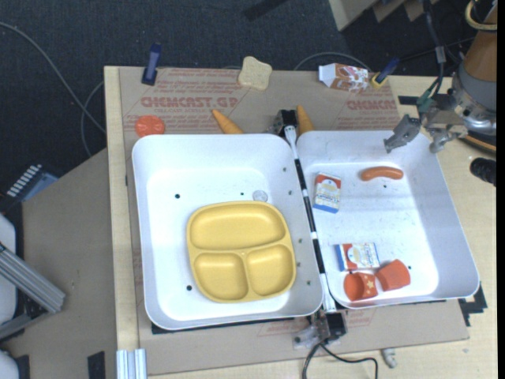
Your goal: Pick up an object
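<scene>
The gripper (412, 133) hangs over the far right corner of the right bin (442, 212), off to one side of everything in it, so my guess is it is poised above the bin before choosing something. Its fingers are spread apart with nothing between them.

The likeliest target, I'd judge, is the sausage (382, 174), lying just near of the gripper on bare bin floor with room around it. Left of it, close to the divider, sits a small carton (327, 192). At the near end three things crowd together: another small carton (357, 255), a red cup (393, 275) and a red tomato-like piece (360, 285) (touching or nearly so, which would make a clean grab harder).

The left bin (158, 212) holds a yellow divided plate (239, 251), its three compartments bare.
</scene>
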`<state>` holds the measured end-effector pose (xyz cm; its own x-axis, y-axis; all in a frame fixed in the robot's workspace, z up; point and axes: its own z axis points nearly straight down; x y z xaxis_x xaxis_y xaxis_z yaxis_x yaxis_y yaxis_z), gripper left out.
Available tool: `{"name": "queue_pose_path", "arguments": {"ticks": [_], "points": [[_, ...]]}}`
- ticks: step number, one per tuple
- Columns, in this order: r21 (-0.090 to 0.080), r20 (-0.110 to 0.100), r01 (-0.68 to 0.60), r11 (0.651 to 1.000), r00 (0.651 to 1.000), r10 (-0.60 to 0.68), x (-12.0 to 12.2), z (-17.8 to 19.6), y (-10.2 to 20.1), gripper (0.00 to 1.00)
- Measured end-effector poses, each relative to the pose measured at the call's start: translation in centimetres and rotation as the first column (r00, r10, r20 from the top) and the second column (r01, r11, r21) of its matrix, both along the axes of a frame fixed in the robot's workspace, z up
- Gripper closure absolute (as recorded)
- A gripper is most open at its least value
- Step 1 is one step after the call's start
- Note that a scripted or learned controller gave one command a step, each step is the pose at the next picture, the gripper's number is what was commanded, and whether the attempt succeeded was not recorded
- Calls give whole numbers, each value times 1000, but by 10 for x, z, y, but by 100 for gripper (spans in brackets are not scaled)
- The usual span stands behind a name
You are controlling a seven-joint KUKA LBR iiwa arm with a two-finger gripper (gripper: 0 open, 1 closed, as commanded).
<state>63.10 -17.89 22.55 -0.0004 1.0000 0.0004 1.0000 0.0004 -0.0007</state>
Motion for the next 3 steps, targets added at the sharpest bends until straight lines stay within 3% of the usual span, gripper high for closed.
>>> {"name": "queue_pose_path", "arguments": {"ticks": [1, 2, 3], "points": [[-1, 1, -1, 1000, 1000, 1, 33, -57, 1, 0], [1, -4, -1, 1000, 1000, 1, 35, -142, 8, 0], [2, -1, -1, 1000, 1000, 1, 35, -141, 65, 0]]}}
